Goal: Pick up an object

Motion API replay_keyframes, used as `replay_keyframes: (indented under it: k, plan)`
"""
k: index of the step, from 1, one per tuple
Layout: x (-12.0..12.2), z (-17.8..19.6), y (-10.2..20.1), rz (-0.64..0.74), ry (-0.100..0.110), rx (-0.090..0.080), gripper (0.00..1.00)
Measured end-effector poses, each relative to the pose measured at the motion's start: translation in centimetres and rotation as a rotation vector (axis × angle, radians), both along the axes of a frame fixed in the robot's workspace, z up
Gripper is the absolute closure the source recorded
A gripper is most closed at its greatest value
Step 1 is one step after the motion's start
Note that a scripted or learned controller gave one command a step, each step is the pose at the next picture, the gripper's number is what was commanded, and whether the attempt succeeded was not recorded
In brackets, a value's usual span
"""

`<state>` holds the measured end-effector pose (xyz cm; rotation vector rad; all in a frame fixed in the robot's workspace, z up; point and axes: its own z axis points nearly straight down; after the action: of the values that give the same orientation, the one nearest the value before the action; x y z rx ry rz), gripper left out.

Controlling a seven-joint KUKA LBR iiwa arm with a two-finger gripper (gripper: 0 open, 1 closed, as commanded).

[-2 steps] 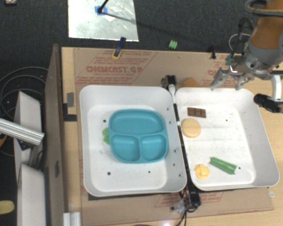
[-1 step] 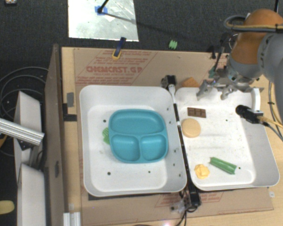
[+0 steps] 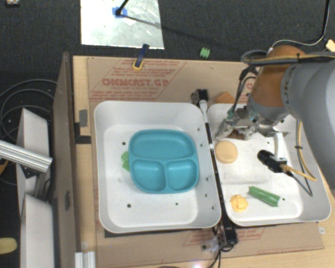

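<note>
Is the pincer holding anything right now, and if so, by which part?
It cannot be told. The pincer sits low in the right bin, just above the tan round piece, with nothing visibly in it.

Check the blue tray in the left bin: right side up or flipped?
Right side up. The blue tray lies flat in the left bin, its three compartments facing up.

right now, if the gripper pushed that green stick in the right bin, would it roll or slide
The green stick looks rounded and long, so it would probably roll if pushed across its length and slide if pushed end-on. It seems stiff and likely light. It lies flat on the right bin floor close to the yellow piece, which it may bump.
</note>
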<state>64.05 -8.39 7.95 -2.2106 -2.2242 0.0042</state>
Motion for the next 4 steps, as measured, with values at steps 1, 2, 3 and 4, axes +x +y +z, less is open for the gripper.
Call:
replay_keyframes:
  k: [1, 2, 3, 4]
  plan:
    - [3.0, 0.6, -1.7, 0.000, -0.012, -0.003, 0.00]
    - [1.6, 0.5, -1.5, -0.005, -0.006, -0.003, 0.00]
    - [2.9, 0.6, -1.6, -0.001, -0.010, -0.002, 0.00]
    - [1.4, 0.5, -1.5, -0.005, -0.006, -0.003, 0.00]
